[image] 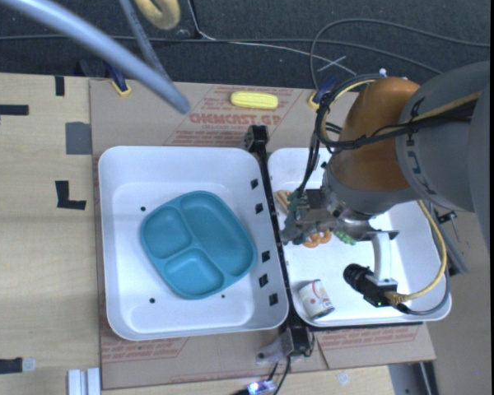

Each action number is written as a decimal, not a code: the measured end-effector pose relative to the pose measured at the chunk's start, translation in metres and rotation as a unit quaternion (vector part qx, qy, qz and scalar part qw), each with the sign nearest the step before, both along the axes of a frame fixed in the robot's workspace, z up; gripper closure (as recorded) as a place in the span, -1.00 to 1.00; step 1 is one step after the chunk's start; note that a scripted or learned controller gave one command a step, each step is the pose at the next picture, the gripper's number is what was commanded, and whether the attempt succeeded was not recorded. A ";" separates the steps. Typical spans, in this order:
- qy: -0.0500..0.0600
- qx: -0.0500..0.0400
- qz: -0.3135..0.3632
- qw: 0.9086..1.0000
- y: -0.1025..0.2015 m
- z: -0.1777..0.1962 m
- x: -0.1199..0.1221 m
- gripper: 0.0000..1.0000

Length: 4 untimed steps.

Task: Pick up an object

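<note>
The grey arm with its orange band reaches from the right and hangs over the right bin. Its gripper is down near that bin's left wall, among small objects. An orange piece and a green piece peek out just under the wrist. A small white can with a red label lies on its side near the bin's front edge, apart from the gripper. The arm hides most of the right bin's floor.
The left bin holds a blue divided plate. A yellow banana-like object lies on the cardboard behind the bins. A black divider runs between the bins. Cables loop around the arm at the right.
</note>
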<state>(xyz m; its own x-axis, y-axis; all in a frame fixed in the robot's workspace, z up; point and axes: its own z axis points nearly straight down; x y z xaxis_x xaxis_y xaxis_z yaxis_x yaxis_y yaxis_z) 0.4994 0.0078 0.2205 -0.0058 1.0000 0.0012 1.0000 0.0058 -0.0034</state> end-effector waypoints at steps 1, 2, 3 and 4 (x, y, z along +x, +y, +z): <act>-0.001 0.000 0.001 1.000 0.056 0.009 -0.010 1.00; 0.000 -0.001 -0.001 1.000 0.091 -0.005 -0.006 1.00; -0.001 -0.001 -0.002 1.000 0.094 0.013 -0.003 1.00; 0.000 -0.001 -0.003 1.000 0.086 0.005 -0.008 1.00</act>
